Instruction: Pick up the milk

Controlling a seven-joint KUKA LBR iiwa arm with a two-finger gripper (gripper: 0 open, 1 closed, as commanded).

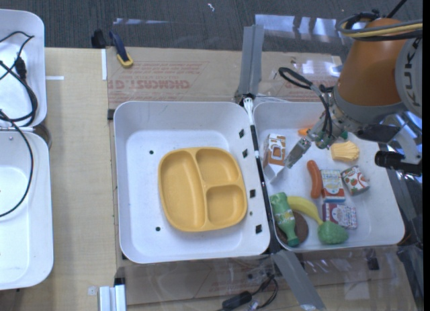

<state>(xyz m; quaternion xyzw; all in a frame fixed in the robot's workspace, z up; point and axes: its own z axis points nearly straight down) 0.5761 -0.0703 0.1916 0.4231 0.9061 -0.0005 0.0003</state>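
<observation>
The target is taken to be the small white toy milk carton with red and blue print (332,184), lying in the right-hand shallow white bin (393,226), just right of the red-orange toy sausage (314,178). A second, similar printed carton (340,215) lies just below it and a third red-and-white carton (355,181) just to its right — the print is too small to read, so which one is the milk is a judgement.

Handling, as judged: a light, hollow, rigid box with smooth faces. It should not crush under moderate force but may slip or tip. Best hold is across the two narrow side faces, near the middle of the body, approached from above. Neighbours crowd both sides, so finger clearance is tight.

The hand (297,153) hangs over the upper left of the same bin, beside a brown-and-white printed carton (275,149). Nothing is seen between its fingers; whether they are spread or pressed together cannot be told.

Right bin, other contents:
- yellow toy cheese wedge (345,151)
- yellow toy banana (303,206)
- green toy bottle (283,218)
- green toy vegetable (332,233)

The left-hand shallow white bin (134,168) holds one item — a yellow three-compartment plastic tray (201,188). Its compartments carry nothing.
</observation>
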